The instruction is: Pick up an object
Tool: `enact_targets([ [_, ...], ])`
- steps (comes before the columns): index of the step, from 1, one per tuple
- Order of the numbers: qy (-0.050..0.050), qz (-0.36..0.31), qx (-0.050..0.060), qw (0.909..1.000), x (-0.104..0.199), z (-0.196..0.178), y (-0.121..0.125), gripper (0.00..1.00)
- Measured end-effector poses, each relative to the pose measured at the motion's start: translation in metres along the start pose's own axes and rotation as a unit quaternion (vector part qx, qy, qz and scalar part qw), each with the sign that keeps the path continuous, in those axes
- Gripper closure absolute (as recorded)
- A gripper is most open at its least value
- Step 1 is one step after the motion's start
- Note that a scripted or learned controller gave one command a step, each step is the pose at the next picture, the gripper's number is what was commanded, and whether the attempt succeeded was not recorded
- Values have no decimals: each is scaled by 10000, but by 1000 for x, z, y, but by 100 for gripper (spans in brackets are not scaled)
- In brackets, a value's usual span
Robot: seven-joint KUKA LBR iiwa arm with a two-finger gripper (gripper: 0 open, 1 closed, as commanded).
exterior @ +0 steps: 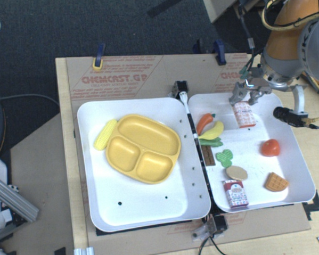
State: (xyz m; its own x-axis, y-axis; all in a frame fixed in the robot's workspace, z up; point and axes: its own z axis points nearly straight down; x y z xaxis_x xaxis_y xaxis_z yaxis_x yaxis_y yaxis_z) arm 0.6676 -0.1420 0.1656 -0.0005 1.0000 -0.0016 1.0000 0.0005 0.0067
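Observation:
My gripper (245,95) hangs over the far end of the right bin (296,162), directly above a small white and red carton (245,115). The carton's top edge meets the gripper's underside; I cannot make out whether it is gripped or lying on the bin floor. Also in this bin are a carrot (204,122), a banana (213,130), a brown bar (208,155), a green broccoli piece (224,157), a tan oval (236,173), a red carton (235,193), a tomato (270,147) and an orange waffle wedge (276,182).
The left bin (142,208) holds a yellow divided plate (142,147) and a corn cob (105,134) at its left. A black divider rail (192,133) runs between the bins. The arm's grey wrist and orange band (290,35) rise at the far right.

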Motion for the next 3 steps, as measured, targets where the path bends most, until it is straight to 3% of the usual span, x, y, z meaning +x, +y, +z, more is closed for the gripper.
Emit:
enact_targets([
  [1, -3, -1, -7, 10000, 0, -55, 2, 100],
  [3, 22, -28, 45, 10000, 111, -47, -9, 100],
])
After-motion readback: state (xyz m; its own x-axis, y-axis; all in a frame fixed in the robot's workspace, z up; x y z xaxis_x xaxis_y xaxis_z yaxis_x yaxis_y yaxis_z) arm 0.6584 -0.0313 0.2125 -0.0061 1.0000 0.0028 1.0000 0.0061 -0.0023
